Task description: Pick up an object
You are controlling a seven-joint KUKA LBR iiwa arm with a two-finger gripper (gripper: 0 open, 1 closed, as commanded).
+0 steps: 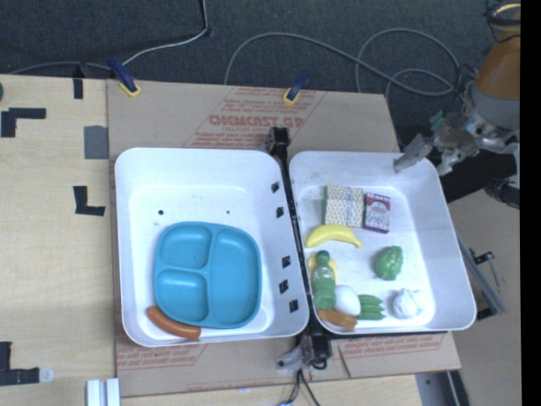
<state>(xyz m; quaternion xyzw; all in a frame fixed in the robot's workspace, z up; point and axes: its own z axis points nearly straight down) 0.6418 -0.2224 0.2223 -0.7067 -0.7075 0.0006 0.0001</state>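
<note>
The pincer [416,153] hovers at the upper right corner of the right bin [452,252], holding nothing; how far it is open cannot be told. Inside that bin, a banana [333,236] lies near the middle, below a checkered box [343,205], left of a green vegetable [388,262].

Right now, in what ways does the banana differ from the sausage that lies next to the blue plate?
The banana is yellow; the sausage is orange-brown. The banana lies in the right bin, among several other items, while the sausage lies in the left bin, along the near edge of the blue plate. The banana is clearly curved; the sausage bends only a little. Both are long, narrow toy foods lying flat.
</note>
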